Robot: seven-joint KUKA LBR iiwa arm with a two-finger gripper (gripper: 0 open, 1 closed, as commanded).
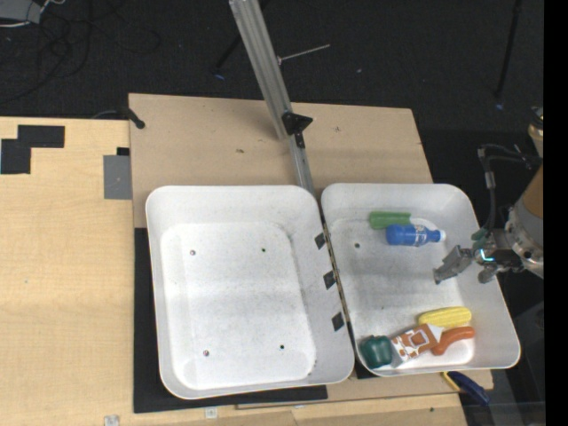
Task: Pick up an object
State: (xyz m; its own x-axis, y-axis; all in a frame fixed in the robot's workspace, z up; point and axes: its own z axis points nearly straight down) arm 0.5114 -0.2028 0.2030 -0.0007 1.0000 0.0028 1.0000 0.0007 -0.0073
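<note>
My gripper (467,270) hangs over the right side of the right bin (397,188), open, with only bare bin floor showing between its fingers. A blue bottle (413,235) lies at the back of this bin, touching a green object (390,219) behind it. At the front are a yellow corn-shaped piece (445,317), an orange-handled item (451,336), a white and orange packet (412,343) and a dark green cup (376,351). The gripper stands between the bottle and the yellow piece, touching neither.
The left bin (232,194) sits beside the right one, joined by black clips (329,280). A slanted metal bar (267,71) rises behind the bins. A wooden bench top (62,238) extends to the left.
</note>
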